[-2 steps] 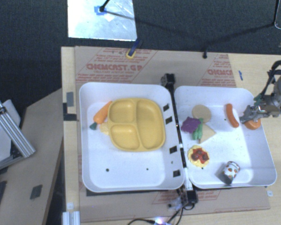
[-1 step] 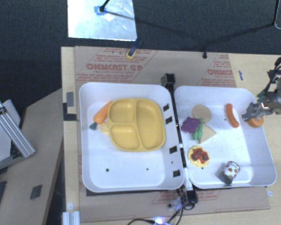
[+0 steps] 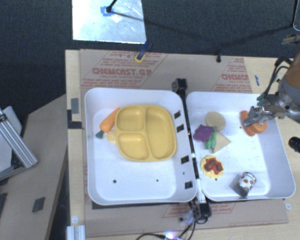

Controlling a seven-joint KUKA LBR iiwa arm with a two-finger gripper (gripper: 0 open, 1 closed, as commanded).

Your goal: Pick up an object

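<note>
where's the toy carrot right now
The carrot lies in the left bin, against the upper-left edge of the yellow divided plate, far from the gripper over the right bin.

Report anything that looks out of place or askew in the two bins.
The orange toy carrot leans against the yellow divided plate in the left bin, partly on its rim rather than flat. The small printed can lies tipped in the right bin.
</note>
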